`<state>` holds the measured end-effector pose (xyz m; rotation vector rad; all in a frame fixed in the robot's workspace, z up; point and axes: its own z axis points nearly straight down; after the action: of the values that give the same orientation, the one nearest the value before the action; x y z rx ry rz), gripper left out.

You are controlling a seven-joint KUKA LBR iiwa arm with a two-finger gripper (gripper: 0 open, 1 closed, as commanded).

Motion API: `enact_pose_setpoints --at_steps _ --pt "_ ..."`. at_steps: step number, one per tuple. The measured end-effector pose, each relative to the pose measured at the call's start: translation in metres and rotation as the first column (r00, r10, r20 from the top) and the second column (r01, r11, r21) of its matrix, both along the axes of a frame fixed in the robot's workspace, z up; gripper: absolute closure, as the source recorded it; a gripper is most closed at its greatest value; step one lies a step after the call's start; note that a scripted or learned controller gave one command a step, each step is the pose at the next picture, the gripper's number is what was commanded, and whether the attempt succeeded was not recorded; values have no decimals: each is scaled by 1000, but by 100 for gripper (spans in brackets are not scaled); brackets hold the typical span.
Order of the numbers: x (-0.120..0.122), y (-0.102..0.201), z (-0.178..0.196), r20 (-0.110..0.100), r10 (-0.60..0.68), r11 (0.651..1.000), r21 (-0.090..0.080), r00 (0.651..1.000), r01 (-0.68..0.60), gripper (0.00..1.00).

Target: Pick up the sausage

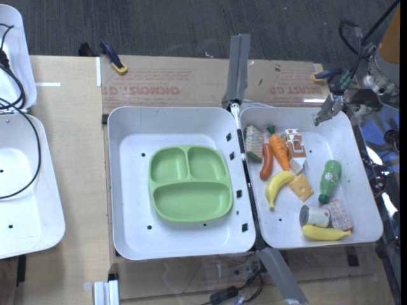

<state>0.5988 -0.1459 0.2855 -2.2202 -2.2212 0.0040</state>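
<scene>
While the arm reaches in over the right bin's (362, 164) far right corner, your tool (331, 110) hangs just above that rim, its fingers too small and dark for you to tell whether they are spread or pressed together; nothing shows between them. The sausage (266, 161) lies in the right bin near its left wall, touching the carrot (279, 152) on its right, with a banana (278, 186) just nearer the front edge. A green bottle (329, 181) stands toward the right wall. In the left bin (127, 221) a green divided plate (190, 183) sits at the centre.
</scene>
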Motion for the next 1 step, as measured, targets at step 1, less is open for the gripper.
enact_pose_setpoints --at_steps 1 --pt "37 -7 105 1 -321 947 -2 947 321 0"
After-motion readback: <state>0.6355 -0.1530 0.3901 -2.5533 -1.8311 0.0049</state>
